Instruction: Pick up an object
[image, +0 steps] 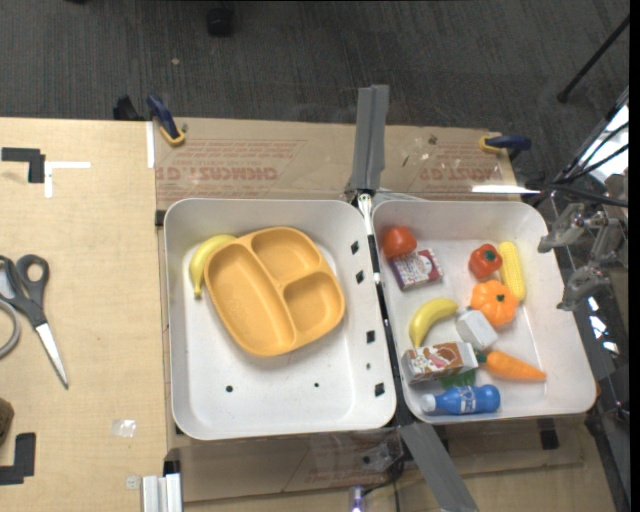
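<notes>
1. None of the loose items is in the claw, so I start with the ones nearest it. The corn cob (511, 270) lies in the right bin (560, 392) near its right wall, its long axis running almost straight up and down the view.
2. Touching its left side is the red pepper (484, 260), and just below sits the orange pumpkin (494, 303).
3. The carrot (512, 367) lies lower, long axis nearly level, tip pointing right and slightly down.
4. The blue bottle (462, 401) rests along the near wall, lying level with its cap to the left.
5. The small banana (430, 318) curves from lower left to upper right, beside a white block (476, 328) and above a carton (438, 362).
6. A tomato (399, 240) and a purple packet (415, 268) sit at the far left of this bin.
7. The left bin (190, 400) holds a yellow divided plate (275, 290) with a second banana (205, 262) tucked against its left rim.
8. The gripper (578, 258) hangs just beyond the right bin's right wall, apart from every item; I cannot tell how wide it stands.
9. Scissors (38, 310) lie on the bench (80, 220), far left.
</notes>
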